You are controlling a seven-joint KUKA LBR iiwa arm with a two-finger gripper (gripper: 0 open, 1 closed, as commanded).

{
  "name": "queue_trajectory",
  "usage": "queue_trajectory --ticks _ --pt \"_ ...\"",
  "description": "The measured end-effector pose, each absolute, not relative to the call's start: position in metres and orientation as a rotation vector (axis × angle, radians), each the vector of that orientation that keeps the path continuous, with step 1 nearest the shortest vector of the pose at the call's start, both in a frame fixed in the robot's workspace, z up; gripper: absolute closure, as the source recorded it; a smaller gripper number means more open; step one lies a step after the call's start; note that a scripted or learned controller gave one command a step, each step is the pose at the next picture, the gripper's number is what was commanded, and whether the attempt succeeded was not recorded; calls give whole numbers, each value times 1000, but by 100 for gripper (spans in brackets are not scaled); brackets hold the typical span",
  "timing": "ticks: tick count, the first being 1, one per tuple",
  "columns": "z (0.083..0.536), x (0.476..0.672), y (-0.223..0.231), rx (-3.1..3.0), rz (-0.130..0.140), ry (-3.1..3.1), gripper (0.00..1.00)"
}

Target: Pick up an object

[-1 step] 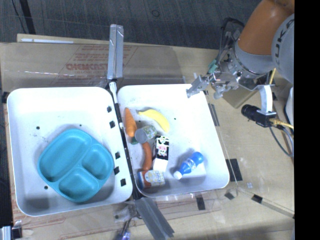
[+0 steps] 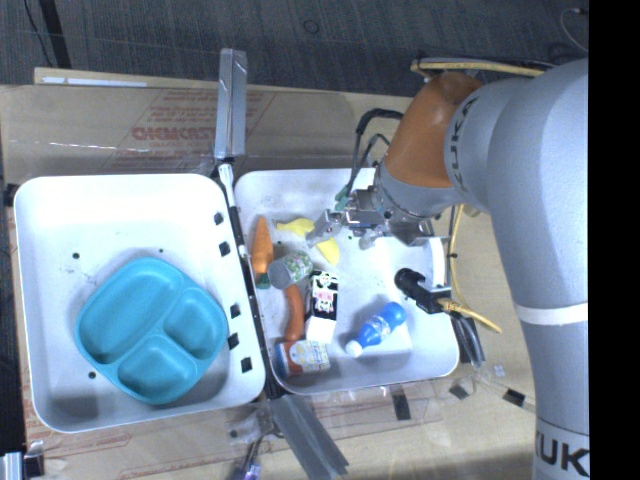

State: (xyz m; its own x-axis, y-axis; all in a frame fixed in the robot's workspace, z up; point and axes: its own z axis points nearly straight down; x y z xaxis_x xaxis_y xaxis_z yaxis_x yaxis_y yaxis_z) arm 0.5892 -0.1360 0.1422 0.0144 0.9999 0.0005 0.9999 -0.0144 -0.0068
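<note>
My gripper [image 2: 333,224] hangs low over the back middle of the right bin [image 2: 440,353], just right of a yellow piece [image 2: 294,228] and above a second yellow piece [image 2: 327,254]. An orange carrot [image 2: 262,246] lies along the bin's left wall. A grey-green can [image 2: 290,268] sits beside it, with a brown-orange stick [image 2: 295,313] below. A black-and-white patterned carton [image 2: 322,300] stands in the middle. A white bottle with a blue cap [image 2: 378,330] lies at the front right. A small printed pack [image 2: 305,358] rests at the front left corner.
The left bin [image 2: 60,218] holds a blue divided tray [image 2: 150,330]. A metal divider [image 2: 231,108] rises between the bins at the back. The grey arm [image 2: 520,168] covers the right bin's far right corner.
</note>
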Motion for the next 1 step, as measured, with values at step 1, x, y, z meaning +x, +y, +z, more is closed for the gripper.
queue_trajectory --ticks 1 --pt "91 623 -154 -2159 3 -2279 0"
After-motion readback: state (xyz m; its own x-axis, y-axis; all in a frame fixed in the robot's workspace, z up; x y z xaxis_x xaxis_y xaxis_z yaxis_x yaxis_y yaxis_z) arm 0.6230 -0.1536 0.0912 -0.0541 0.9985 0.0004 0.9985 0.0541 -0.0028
